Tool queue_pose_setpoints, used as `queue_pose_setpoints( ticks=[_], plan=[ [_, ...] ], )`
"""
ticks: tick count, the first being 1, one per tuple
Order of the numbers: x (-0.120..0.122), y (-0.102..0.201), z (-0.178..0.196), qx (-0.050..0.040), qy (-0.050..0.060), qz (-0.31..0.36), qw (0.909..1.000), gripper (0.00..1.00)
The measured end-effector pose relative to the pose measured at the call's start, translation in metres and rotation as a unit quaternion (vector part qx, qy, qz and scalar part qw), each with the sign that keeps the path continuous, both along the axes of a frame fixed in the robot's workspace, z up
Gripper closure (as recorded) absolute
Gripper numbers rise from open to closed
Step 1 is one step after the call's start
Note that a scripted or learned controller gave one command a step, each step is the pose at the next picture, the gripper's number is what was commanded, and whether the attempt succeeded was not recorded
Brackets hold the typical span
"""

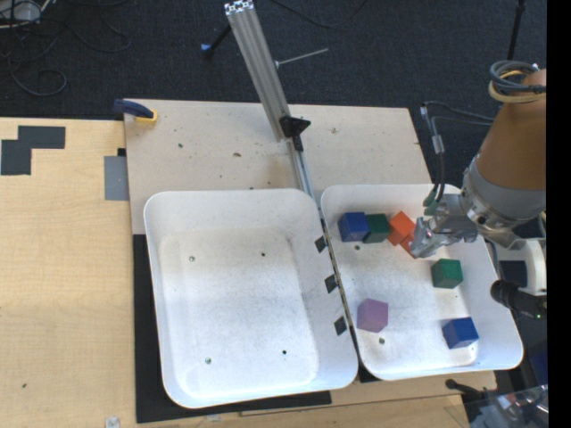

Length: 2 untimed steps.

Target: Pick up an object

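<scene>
pincer low over the orange block in the right bin

the pincer [426,239] hangs low in the right bin [500,350], near its far right part, reaching in from the right on the grey arm [504,185] with its orange band above the wrist. whether it is wide, narrow or holding anything cannot be told: the wrist hides the tips from this slant.

the orange block [401,229] lies just to the left of the pincer, touching it or nearly so in the view; part of the block is covered by the metal of the pincer. it sits at the end of a short row along the far side of the bin: a blue block [353,226] at the left, a dark green block [376,228] pressed between it and the orange one.

a second green block [447,273] lies just beside the pincer, toward the near right. a purple block [372,315] lies toward the near left of the bin, well apart from the pincer. a second blue block [460,332] lies near the near right corner.

counted: two blue blocks, two green, one orange, one purple, six in all, every one in the right bin. two white bins stand side by side; the left bin [169,239] shows its speckled white floor.
</scene>
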<state>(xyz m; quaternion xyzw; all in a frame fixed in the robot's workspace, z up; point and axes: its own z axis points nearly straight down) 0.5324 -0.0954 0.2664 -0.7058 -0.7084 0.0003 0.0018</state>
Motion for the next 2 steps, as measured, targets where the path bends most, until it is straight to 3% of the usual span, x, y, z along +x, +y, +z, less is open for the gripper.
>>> queue_pose_setpoints(
  ticks=[2],
  plan=[
    [0.024, 0.105, -0.034, 0.0002, 0.002, 0.0, 1.0, 1.0]
  ],
)
